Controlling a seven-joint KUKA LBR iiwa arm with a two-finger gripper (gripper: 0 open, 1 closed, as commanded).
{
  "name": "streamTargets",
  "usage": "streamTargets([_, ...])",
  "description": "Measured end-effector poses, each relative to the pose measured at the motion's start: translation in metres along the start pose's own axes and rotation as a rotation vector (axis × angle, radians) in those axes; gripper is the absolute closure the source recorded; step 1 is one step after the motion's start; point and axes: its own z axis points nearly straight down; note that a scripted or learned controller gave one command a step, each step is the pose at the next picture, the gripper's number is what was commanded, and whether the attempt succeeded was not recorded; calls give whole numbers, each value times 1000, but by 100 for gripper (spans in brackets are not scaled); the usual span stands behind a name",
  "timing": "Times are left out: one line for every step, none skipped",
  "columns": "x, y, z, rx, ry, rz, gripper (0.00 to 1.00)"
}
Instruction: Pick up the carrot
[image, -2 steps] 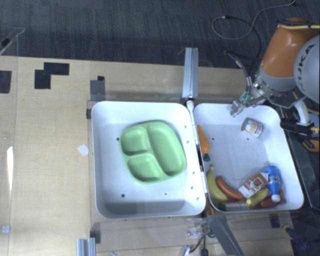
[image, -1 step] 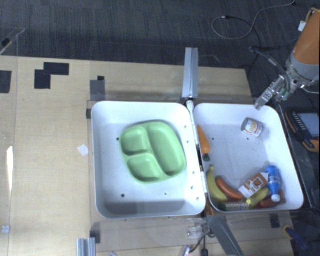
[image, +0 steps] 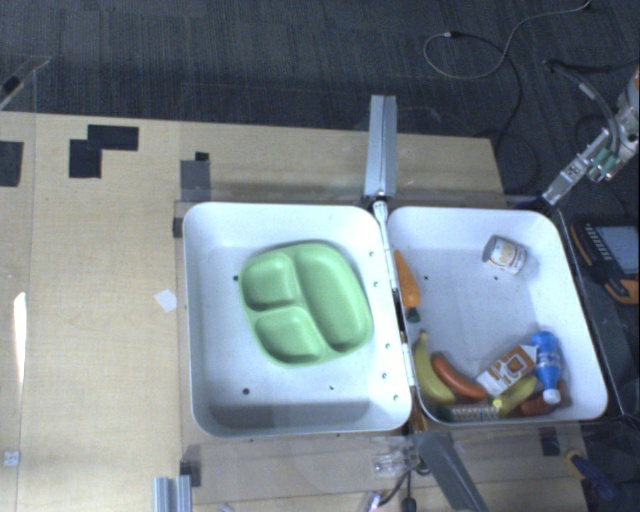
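The carrot (image: 404, 281) lies in the right bin (image: 470, 228), pressed along its left wall just right of the centre of the frame, its long axis running up and down the picture. It looks like a small toy of hard plastic, so it is probably light, stiff and somewhat slick, tapering toward one end (which end is the thin one is hard to tell at this size). The wall crowds one flank, so a grip across the thick middle is judged the safest hold. Below it, at the bin's lower edge, sit a banana (image: 428, 368), a red sausage (image: 459, 379), a small carton (image: 508, 368) and a blue bottle (image: 546, 361); a tin can (image: 504, 254) lies apart near the top. The left bin (image: 215, 300) holds a smooth green divided plate (image: 304, 301). The gripper (image: 592, 163) hangs at the upper right, outside the bins, and whether it is parted or closed cannot be told.
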Motion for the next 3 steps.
streamTargets([0, 0, 10, -1, -1, -321, 100])
streamTargets([0, 3, -4, -8, -10, -322, 100])
streamTargets([-1, 2, 9, -2, -1, -574, 100])
